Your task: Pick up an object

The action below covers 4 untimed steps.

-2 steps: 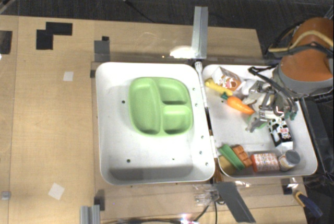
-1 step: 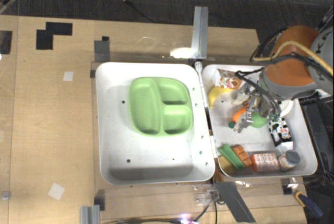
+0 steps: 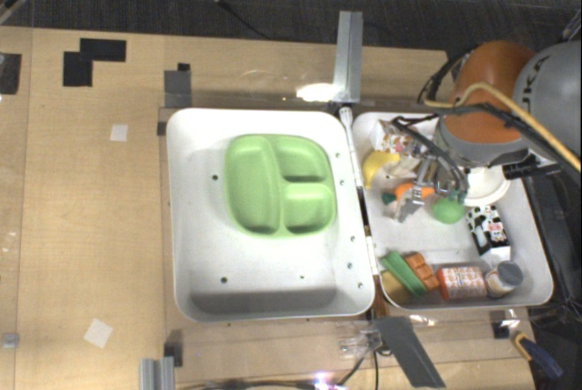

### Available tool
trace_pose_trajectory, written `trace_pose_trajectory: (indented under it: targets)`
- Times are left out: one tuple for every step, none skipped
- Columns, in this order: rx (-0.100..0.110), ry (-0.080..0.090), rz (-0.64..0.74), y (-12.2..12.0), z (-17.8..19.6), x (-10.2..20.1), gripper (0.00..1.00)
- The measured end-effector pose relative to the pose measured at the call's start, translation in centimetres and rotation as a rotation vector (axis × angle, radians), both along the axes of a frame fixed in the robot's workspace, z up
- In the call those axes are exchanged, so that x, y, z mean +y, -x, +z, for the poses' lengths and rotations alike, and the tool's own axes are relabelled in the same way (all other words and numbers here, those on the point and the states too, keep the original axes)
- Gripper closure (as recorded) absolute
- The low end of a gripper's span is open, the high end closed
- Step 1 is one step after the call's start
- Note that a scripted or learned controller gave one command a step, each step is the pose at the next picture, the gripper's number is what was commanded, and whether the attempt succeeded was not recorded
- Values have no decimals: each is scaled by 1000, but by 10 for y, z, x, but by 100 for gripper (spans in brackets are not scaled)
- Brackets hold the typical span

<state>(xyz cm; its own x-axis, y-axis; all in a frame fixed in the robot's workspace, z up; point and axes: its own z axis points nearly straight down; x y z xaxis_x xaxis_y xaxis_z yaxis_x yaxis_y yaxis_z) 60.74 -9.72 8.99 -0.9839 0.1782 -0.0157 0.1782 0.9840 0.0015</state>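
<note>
Arm: the grey arm with its orange band (image 3: pixel 491 70) reached in from 3 o'clock and hung over the right bin.
End effector: the end effector (image 3: pixel 427 188) sat low over the middle of the right bin (image 3: pixel 536 275); whether it was wide or narrow could not be told from the clutter around it, and nothing was clearly seen held in it.
Right bin: it lay on the table (image 3: pixel 82 225), holding a heap of small things.
Yellow object: a yellow object (image 3: pixel 377 166) lay at 9 o'clock from the end effector, near the bin's left wall.
Green ball: a green round object (image 3: pixel 446 211) lay just beside the end effector, at 5 o'clock.
Orange piece: a small orange piece (image 3: pixel 403 194) lay at 8 o'clock of the end effector.
Lower row: a green stick (image 3: pixel 400 275), an orange block (image 3: pixel 421 269) and a labelled can (image 3: pixel 462 282) lay side by side along the bin's 6 o'clock edge.
Left bin: the left bin (image 3: pixel 200 288) held a green divided tray (image 3: pixel 277 184), well apart from the end effector.
</note>
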Motion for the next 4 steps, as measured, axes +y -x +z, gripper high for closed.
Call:
trace_pose_trajectory:
  targets:
    - [-4, -3, -244, 78, 1, -43, 0]
    - [-9, -4, -316, 93, 1, -42, 0]
    - [-10, -6, -477, 114, 2, -23, 0]
    - [-11, -4, -489, 114, 2, 5, 0]
